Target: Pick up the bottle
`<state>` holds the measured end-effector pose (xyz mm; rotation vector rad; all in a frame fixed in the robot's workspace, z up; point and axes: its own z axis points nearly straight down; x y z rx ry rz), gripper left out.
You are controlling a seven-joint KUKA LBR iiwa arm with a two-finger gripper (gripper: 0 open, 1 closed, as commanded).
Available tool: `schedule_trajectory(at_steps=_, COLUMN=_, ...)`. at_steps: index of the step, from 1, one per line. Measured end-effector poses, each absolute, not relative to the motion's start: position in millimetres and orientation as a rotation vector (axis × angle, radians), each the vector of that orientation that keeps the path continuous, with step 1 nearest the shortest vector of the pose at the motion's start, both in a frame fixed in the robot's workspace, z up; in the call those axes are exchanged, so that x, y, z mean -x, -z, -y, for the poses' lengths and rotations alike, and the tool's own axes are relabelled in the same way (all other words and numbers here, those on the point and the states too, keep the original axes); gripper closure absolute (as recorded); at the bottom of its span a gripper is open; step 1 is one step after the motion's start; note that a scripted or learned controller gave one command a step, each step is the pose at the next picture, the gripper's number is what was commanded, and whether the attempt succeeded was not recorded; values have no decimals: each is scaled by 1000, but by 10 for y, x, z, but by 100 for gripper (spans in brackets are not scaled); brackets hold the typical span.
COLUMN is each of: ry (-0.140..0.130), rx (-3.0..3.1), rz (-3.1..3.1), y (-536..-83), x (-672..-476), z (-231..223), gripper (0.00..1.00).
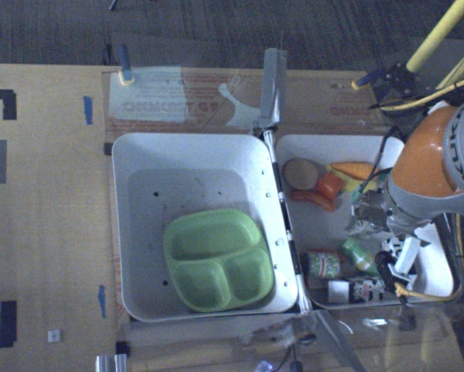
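— Where's the bottle [323, 263]?
— Right bin [324, 144], near end, around seven o'clock. It's the small one with the red top and green label, as far as I can make out. Just nearer than it, at six, lies a black-and-white item [355, 291], hard against the near wall.
— And the gripper [369, 222]?
— Over the bin's middle, a little toward three, farther in than the bottle and apart from it. A green lump [358, 254] lies between them. Whether the pincer is spread or pressed together, I can't tell from here.
— What's beyond it?
— Red pieces [324, 192] at eleven, then a brown disc [300, 173], and an orange piece [352, 170] at twelve by the far wall.
— The left bin [177, 169]?
— A green plate [218, 258] with three sections, lying toward five o'clock.
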<state>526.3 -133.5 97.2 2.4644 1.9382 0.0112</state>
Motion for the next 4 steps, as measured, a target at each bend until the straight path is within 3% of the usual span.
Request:
schedule_trajectory(at_steps=1, ry=1, rx=-2498, rz=-1906, y=-2226, x=-5120, z=858, gripper=100)
schedule_trajectory(at_steps=2, ry=1, rx=-2498, rz=-1906, y=-2226, x=-5120, z=857, gripper=0)
schedule_trajectory(at_steps=3, ry=-2, rx=-1952, rz=-2460, y=-887, x=-4893, z=1260, gripper=0)
schedule_trajectory(at_steps=4, ry=-8, rx=-1949, rz=-2457, y=-997, x=-4912, z=1254, gripper=100)
